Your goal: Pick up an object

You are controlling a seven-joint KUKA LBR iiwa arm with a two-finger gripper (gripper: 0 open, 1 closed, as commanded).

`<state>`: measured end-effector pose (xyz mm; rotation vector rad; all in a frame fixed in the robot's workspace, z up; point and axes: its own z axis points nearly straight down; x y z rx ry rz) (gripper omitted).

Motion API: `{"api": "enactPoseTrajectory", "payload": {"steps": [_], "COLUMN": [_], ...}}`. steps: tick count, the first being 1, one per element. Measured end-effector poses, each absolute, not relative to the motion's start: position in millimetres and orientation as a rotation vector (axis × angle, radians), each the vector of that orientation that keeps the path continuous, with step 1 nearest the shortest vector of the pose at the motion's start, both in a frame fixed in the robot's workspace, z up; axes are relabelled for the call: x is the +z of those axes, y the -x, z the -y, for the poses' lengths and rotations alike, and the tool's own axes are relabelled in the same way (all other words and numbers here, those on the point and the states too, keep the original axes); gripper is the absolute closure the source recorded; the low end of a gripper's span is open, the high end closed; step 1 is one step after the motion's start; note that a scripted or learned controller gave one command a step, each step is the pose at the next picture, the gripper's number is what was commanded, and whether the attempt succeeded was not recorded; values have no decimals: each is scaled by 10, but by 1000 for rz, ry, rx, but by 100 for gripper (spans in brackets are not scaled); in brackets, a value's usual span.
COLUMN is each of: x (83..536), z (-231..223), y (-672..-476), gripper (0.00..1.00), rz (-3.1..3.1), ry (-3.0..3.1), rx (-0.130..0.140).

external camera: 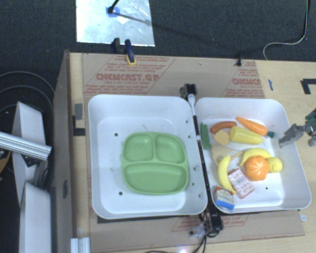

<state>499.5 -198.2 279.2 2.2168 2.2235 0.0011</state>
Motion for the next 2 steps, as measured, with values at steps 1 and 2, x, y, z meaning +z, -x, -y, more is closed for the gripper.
{"api": "enactPoseTrajectory", "payload": {"steps": [1,2], "x": [1577,976], "z": [1310,982], "y": [-5121,-5171], "gripper": [0,0], "rz": [-2239,-2217], "ry": [-2217,-2214], "rx": [-3,10]}}
